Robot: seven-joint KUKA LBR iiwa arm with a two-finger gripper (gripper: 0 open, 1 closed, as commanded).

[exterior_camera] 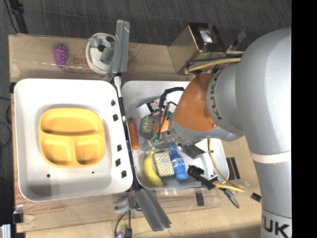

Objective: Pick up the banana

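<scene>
On the far left of the brown worktop (29, 48) lies a small purple bunch of grapes (61, 55), knobbly and plastic-looking. Just right of it sits a white coil of cord or tubing (99, 53) with a grey fitting at its middle.

The left bin (25, 133) is shallow, white and smooth with rounded corners. Inside it rests a yellow divided tray (73, 136), glossy, with one long compartment above and two smaller ones below.

A grey metal bar (120, 48) stands at the seam between the two bins.

The right bin (133, 90) is crowded. Along its left wall lies a slim orange carrot-like piece (133, 135). Below that, the banana (151, 170) curves along the bin's lower left corner, smooth and yellow, lying flat. Touching its right side is a box with a green speckled pattern (164, 164), and next to that a blue bottle (179, 165). A round greenish can (148, 126) sits above them, with a black cable (166, 95) looping near the bin's far wall.

The arm's orange band (195, 108) and grey body cover the right half of this bin. The gripper (166, 138) sits low among the objects, above the box and near the can; I cannot tell how it is set or whether it grasps anything. The banana lies apart from it, to its lower left.
</scene>
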